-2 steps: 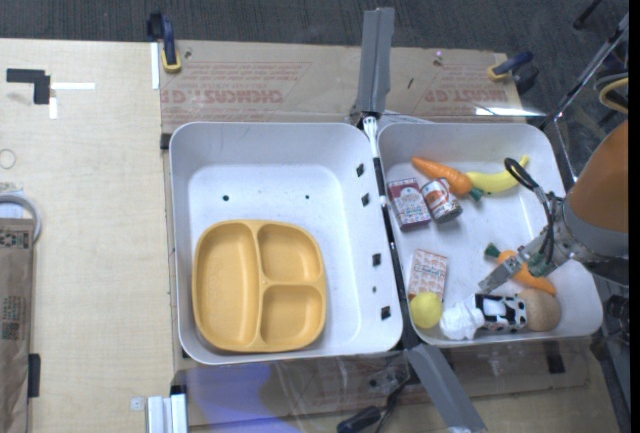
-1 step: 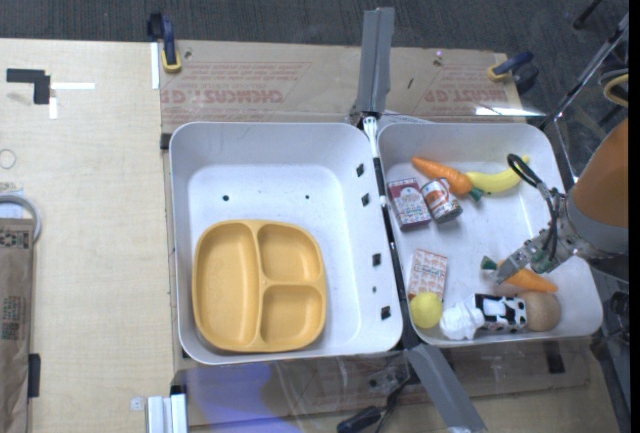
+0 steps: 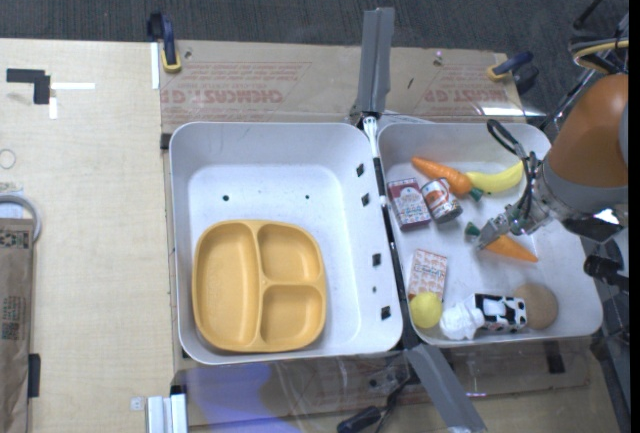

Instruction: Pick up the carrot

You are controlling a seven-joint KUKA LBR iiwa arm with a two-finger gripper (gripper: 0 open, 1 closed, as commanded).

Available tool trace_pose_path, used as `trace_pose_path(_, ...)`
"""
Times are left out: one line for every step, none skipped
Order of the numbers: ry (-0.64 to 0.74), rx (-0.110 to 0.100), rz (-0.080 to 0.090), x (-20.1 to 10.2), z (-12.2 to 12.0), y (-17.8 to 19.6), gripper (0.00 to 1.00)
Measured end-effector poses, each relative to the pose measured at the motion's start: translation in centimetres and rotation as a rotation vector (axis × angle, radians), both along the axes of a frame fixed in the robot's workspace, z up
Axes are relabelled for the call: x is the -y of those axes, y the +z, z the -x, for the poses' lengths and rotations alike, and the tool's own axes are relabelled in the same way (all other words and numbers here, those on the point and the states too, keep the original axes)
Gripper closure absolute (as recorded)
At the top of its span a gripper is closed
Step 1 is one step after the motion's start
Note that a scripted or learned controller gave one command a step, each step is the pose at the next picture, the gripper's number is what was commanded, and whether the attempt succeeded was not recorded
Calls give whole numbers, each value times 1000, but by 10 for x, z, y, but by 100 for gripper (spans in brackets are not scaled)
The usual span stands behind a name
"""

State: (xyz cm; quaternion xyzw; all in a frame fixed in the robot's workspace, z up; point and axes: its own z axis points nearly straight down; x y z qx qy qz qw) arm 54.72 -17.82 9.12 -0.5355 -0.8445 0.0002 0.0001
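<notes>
I count 2 white bins [image 3: 190, 221], 1 yellow plate [image 3: 260, 283], 2 carrots [image 3: 442, 174], 1 banana [image 3: 497, 179], 1 can [image 3: 441, 200], 2 small boxes [image 3: 407, 203], 1 lemon [image 3: 426, 310] & 1 toy cow [image 3: 500, 313].

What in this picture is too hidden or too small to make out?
- End effector: small and blurred in the camera view, against an orange carrot, so its grip is unreadable.
- Small can and red packet: labels too small to read.
- Arm: cut off by the right edge.
</notes>
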Motion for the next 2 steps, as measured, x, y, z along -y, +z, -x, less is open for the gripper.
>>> trace_pose_path(770,1,-1,-43,7,1,100)
trace_pose_path(376,1,0,-112,-7,100,100)
